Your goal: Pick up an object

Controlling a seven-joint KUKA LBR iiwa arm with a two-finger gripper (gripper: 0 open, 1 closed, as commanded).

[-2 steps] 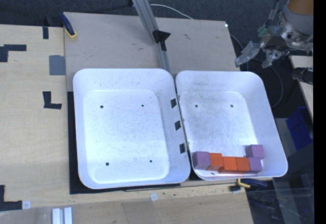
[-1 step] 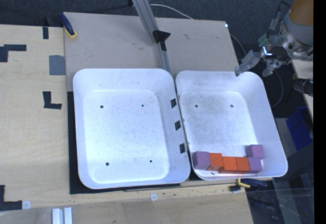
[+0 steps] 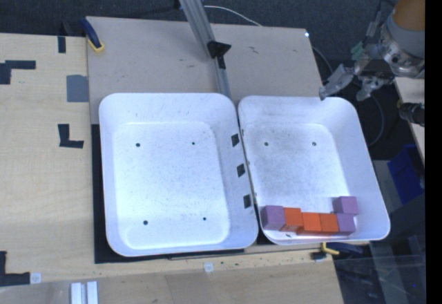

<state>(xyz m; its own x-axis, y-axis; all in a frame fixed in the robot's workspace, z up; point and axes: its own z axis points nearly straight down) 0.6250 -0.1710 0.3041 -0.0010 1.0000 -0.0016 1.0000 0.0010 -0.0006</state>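
Note:
Along the near wall of the right bin (image 3: 367, 157) lies a row of small blocks: a purple block (image 3: 274, 216) at the left, orange blocks (image 3: 311, 222) in the middle, and two purple blocks (image 3: 346, 213) stacked at the right end. My gripper (image 3: 347, 88) hangs above the bin's far right corner, well away from the blocks. Its two fingers are spread apart with nothing between them. The orange band of the arm (image 3: 412, 2) shows above the wrist at the top right.
The left bin (image 3: 105, 157) sits beside the right one. A slanted metal rail (image 3: 193, 5) runs from the top down to the gap between the bins. A blue and yellow clamp (image 3: 93, 36) lies at the board's far left corner, another clamp (image 3: 333, 249) at the near right.

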